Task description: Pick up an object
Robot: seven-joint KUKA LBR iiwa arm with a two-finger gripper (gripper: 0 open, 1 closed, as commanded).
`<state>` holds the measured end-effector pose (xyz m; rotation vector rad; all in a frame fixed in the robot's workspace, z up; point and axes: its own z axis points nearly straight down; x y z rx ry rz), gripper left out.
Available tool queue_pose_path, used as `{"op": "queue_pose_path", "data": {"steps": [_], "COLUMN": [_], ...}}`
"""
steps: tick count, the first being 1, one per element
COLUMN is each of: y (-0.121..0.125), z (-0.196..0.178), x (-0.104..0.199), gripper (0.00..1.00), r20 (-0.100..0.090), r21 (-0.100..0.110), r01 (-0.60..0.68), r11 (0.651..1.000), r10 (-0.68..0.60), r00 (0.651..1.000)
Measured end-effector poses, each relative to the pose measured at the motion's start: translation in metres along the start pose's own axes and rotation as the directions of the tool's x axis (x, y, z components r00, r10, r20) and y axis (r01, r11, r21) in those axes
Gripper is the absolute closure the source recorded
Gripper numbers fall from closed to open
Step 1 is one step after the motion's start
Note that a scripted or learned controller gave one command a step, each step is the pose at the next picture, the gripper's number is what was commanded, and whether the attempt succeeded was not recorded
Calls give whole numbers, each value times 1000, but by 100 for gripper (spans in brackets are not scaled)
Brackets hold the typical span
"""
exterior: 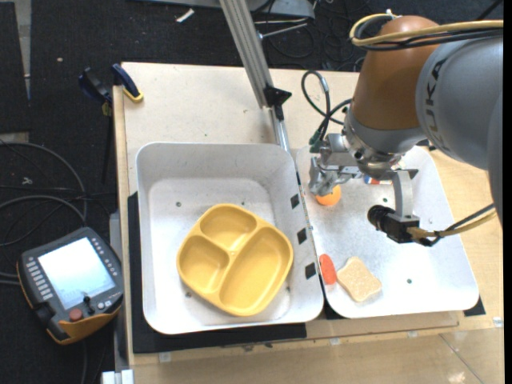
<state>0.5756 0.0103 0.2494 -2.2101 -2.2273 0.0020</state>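
In the right bin (432, 290), near its back left corner, lies a small orange round object (329, 198). My gripper (324, 181) hangs directly over it, its tip at or just above the object's top and hiding part of it. Whether it grips the object cannot be made out. Toward the bin's front left lie a small red-orange carrot-like piece (326, 269) and a tan toast-shaped piece (358, 279), side by side. The grey arm with its orange band (392, 70) reaches in from the right.
The left bin (160, 174) holds a yellow divided plate (235, 258). A black fitting (396, 224) hangs from the wrist over the right bin's middle. A metal pole (250, 50) slants down to the divide between the bins. A teach pendant (68, 282) lies off the bench at left.
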Motion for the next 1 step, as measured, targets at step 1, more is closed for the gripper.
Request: {"op": "queue_pose_path", "data": {"steps": [1], "y": [-21], "z": [13], "x": [51], "gripper": [100], "r20": [0], "r21": [0], "r01": [0], "r11": [1000], "r10": [0], "r00": [1000]}}
